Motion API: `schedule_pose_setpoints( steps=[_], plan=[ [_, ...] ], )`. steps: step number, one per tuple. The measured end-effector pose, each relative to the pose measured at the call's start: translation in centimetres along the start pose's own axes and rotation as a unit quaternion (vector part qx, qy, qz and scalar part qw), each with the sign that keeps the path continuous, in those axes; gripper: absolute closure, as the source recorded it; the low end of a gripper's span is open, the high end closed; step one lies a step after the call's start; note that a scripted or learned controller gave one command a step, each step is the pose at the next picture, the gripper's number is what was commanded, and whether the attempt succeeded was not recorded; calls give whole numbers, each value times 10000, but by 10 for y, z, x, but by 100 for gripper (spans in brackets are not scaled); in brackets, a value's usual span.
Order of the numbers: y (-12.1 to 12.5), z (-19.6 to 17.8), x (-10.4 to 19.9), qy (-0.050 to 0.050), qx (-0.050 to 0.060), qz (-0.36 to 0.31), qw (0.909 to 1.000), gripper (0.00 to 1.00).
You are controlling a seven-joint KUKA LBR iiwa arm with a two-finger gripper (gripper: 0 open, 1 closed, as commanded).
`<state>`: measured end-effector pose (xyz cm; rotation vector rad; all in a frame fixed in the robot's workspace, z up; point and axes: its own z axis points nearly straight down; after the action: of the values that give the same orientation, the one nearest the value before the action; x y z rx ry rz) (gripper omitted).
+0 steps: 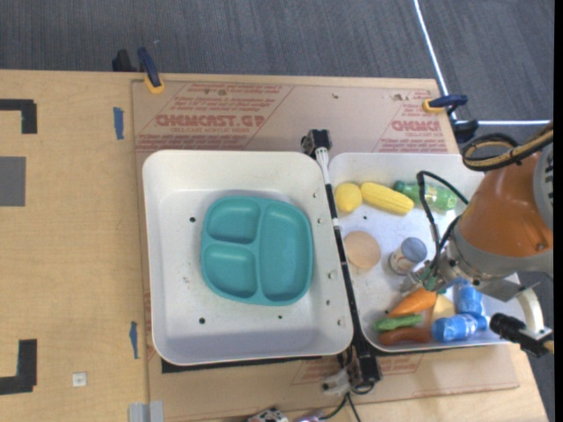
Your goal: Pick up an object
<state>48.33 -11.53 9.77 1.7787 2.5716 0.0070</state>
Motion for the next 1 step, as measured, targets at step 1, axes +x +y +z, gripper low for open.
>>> schedule_pose_setpoints(
  steps=[1],
  plan=[
    [0,0,0,2,3,1,10000,0]
  ],
)
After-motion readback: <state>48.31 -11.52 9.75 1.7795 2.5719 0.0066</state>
